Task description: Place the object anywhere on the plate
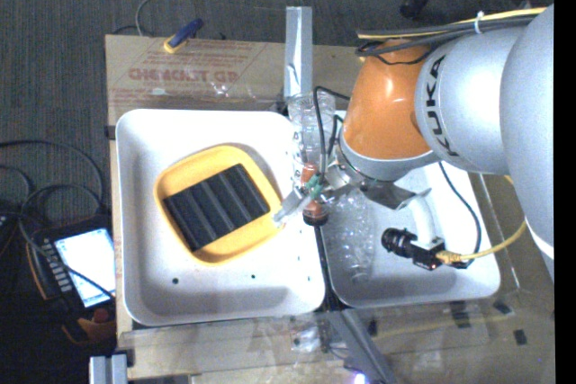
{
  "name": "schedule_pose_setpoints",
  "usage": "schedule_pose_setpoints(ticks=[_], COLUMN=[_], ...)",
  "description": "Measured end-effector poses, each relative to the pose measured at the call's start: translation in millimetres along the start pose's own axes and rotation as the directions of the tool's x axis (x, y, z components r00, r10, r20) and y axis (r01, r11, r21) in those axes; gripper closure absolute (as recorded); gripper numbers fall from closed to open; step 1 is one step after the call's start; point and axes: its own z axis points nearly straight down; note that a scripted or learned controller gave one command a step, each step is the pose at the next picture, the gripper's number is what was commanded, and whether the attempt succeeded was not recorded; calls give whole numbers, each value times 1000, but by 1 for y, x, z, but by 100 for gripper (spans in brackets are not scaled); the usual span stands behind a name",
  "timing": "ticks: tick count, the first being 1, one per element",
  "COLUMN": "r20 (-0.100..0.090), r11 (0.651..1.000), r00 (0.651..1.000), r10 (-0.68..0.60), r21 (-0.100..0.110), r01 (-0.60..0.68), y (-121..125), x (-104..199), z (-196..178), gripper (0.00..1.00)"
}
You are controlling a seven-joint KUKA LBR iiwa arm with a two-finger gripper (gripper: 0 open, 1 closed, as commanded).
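We see the arm [468, 94] reaching in from the right, its orange band hanging over the wall shared by the two white bins. The tool [310, 193] sits low at that wall, just off the right edge of the yellow plate [180, 180], which lies in the left bin [144, 283] with a dark ribbed panel across its middle.

The task's thing looks to us like a clear plastic bottle [353, 234], lying in the right bin [468, 283] just beside and below the tool. Being see-through, its outline is hard to follow, and we cannot say where it ends. A small orange-brown piece close under the tool may be its cap or part of the tool; we cannot tell which. Nor can we tell whether the tool is wide, narrow or clamped on anything: the parts there are too small and cluttered.

We judge the bottle to be light and probably empty, with thin walls that give under pressure. Its surface is smooth and likely slippery, and a round body lying on its side will roll if nudged. It should not break, but it could crumple or squirt out of a hard pinch. We would take hold across the body near the neck or shoulder, where such plastic is stiffest, with moderate force. Once released on the plate it may roll, though the raised rim should catch it.
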Motion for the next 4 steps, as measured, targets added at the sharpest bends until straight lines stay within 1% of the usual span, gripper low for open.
schedule_pose_setpoints(ticks=[1, 2, 3, 4], r20=[-3, 3, 0, 2], r11=[1000, 968, 994, 993], r00=[1000, 968, 994, 993], r10=[-2, 252, 112, 116], r21=[2, -1, 1, -1], r01=[2, -252, -112, -116], y=[1, 19, -17, 48], x=[1, 14, 0, -29], z=[-8, -80, 0, -21], gripper=[100, 100, 100, 100])
